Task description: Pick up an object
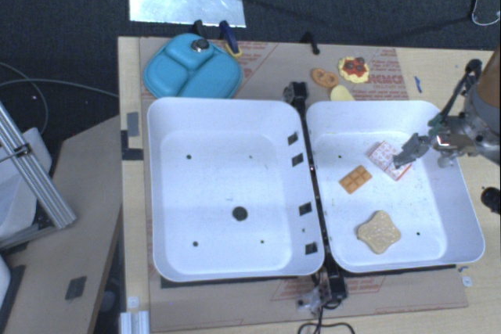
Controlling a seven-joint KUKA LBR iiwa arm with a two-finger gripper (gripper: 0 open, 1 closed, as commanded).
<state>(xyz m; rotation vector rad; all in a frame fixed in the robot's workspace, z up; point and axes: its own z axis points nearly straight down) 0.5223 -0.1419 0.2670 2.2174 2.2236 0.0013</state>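
1. Your hand (pixel 405 153) comes in from the right over the right bin (pixel 454 246), low near its upper part.
2. Fingers: you cannot tell from this view whether they are spread or pressed together; nothing is clearly seen between them.
3. Nearest thing: red-and-white packet (pixel 385 158), lying flat on the bin floor, touching or just under the hand's tip on its left side. Its long axis runs slantwise, upper left to lower right.
4. Other candidates: orange waffle piece (pixel 355 180), near, down-left of the hand; tan cookie (pixel 379 232), farther, toward the bin's front.
5. Judgement: the packet is your target; the next move needs only a small shift left and down to straddle it.
6. Risk: a flat packet may slip out.
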